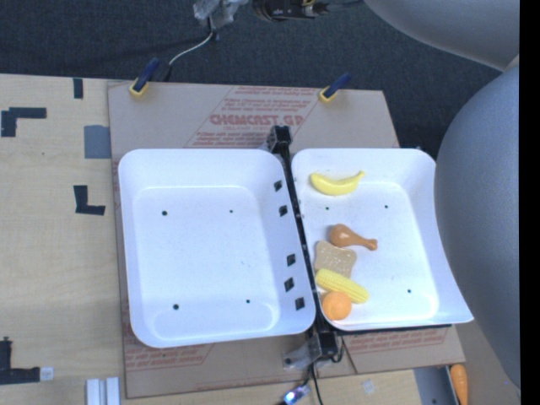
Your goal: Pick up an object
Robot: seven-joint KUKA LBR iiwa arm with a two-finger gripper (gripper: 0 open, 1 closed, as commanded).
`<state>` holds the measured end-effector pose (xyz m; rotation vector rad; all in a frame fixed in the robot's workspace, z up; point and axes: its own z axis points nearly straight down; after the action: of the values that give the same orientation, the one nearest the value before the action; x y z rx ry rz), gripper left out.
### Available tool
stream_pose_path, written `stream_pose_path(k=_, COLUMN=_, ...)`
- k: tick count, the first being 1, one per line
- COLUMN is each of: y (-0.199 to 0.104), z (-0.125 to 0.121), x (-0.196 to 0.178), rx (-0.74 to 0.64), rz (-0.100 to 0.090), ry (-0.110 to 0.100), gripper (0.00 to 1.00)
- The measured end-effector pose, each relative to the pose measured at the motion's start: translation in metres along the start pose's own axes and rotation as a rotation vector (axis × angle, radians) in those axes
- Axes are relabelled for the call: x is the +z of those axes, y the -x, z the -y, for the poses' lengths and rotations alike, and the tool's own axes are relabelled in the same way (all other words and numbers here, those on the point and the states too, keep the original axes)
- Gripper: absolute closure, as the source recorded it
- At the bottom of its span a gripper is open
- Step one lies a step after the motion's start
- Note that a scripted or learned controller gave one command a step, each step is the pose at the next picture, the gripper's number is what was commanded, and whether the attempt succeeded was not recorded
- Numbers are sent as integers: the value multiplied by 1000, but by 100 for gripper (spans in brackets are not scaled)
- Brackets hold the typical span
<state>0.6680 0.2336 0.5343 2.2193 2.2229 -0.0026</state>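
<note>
At the near edge of the right bin (422,226), closest to the camera, an orange ball-shaped fruit (337,307) is seen, touched on its far side by a yellow corn cob (343,286) that lies partly over a tan slice of bread (335,257). Just beyond these a brown chicken drumstick (350,239) is found, and farther still, apart from the rest, a yellow banana (336,182) lies near the bin's far edge. All five toy foods are gathered toward the left side of this bin, close to the black-marked divider where it meets the left bin (202,243).

The task is judged not to have been started in any visible way: every candidate object rests on the bin floor, and nothing is lifted. The end effector (221,2) is seen at the far top of the view, above the dark floor and well apart from both bins; whether it is spread or pressed together cannot be told, and nothing is seen held in it. The approach, the descent, the grasp and the lift are all judged to remain.

The bins are carried on a cardboard sheet (253,121) clamped to the worktop (51,226) by two yellow-and-blue clamps (144,78). The banana is judged the least obstructed pick, since the near three items touch or overlap, and the divider wall could crowd a grasp there.
</note>
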Motion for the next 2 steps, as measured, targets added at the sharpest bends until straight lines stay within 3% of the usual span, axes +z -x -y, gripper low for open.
stream_pose_path(k=2, y=0, z=0, x=0, rx=0, rz=0, ry=0, gripper=100)
